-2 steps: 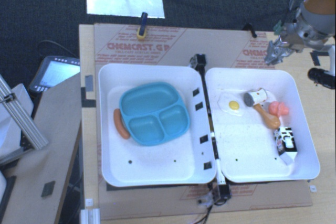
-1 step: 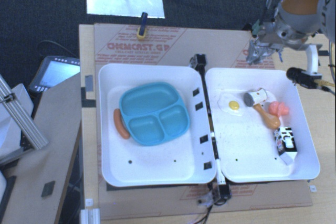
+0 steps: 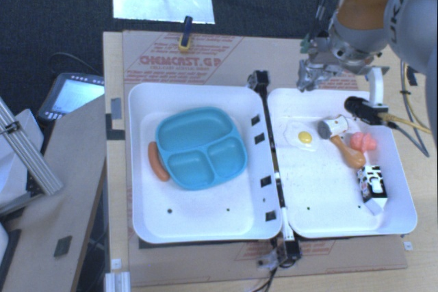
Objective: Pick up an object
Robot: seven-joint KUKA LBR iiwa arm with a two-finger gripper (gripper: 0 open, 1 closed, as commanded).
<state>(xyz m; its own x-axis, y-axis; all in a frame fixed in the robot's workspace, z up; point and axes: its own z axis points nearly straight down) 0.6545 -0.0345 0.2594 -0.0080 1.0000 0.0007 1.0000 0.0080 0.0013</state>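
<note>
Right bin (image 3: 328, 226): nearest you is its front rim, shallow white plastic, smooth; use this bin as your landmark.
Milk carton (image 3: 371, 188): a small black-and-white box at the bin's right wall, toward the front. Stiff, light, flat-sided; you should pinch it across its two long faces.
Drumstick (image 3: 349, 152): tan toy, just behind the carton. Hard, rounded, probably slippery; take it at the narrow shaft.
Pink piece (image 3: 363, 141): beside the drumstick, near the right wall; lumpy, looks light.
Fried egg (image 3: 302, 138): flat white disc with yellow yolk, mid-bin toward the back. Too thin to grip easily.
White cylinder (image 3: 333, 126): just right of the egg, small and rigid.
Gripper (image 3: 311, 81): hanging over the bin's back rim, clear of every toy.
Fingers: you cannot tell whether they are spread or pressed together.
Left bin (image 3: 205, 229): holds a glossy blue divided plate (image 3: 201, 147) and an orange sausage (image 3: 157, 161).
</note>
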